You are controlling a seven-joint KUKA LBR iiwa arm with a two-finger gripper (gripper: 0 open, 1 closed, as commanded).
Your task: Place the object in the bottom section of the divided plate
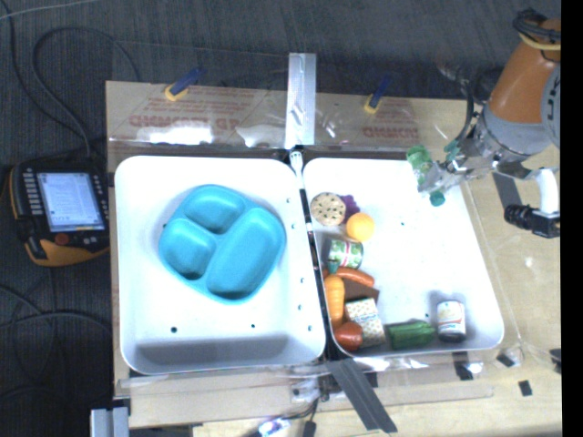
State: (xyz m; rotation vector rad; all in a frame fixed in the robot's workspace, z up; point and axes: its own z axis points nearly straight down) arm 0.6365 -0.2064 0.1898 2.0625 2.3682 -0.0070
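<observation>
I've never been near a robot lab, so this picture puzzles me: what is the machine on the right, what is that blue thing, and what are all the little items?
You are looking down at a slant from one fixed camera above a bench. The grey and orange shape at the right is a robot arm, reaching in from that side. At its tip sits a pincer with greenish fingers, hovering over the top corner of the right bin. I cannot tell whether it grips anything.

The left bin holds a blue divided plate with three sections. The right bin holds toy groceries along its left and bottom sides: a cookie, an orange ball, a green can, a carrot, a small jar. The orange-edged device at far left is a handheld control screen.
</observation>
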